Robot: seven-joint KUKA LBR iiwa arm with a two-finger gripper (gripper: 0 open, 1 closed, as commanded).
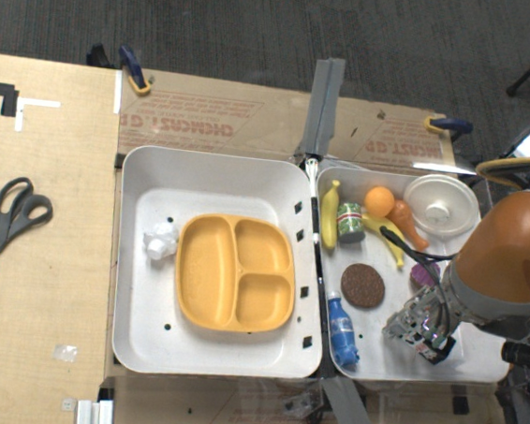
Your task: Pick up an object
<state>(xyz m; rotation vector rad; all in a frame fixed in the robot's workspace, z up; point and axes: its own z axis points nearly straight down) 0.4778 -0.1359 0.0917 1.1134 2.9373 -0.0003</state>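
Blue bottle (341,331) lay at right bin (474,370) front-left; gripper (422,328) hovered beside brown disc (363,285), finger state unclear; banana (329,216), orange (379,201), bowl (441,206) behind.

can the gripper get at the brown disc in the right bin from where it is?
Probably yes. The brown disc lies flat with bare bin floor around it, just left of the gripper; only the blue bottle sits close.

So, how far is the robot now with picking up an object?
Nothing looks picked up yet. The gripper is low in the right bin, on bare floor right of the brown disc and blue bottle; no object shows between its fingers. The banana, orange and clear bowl lie at the far end. Grasping and lifting remain.
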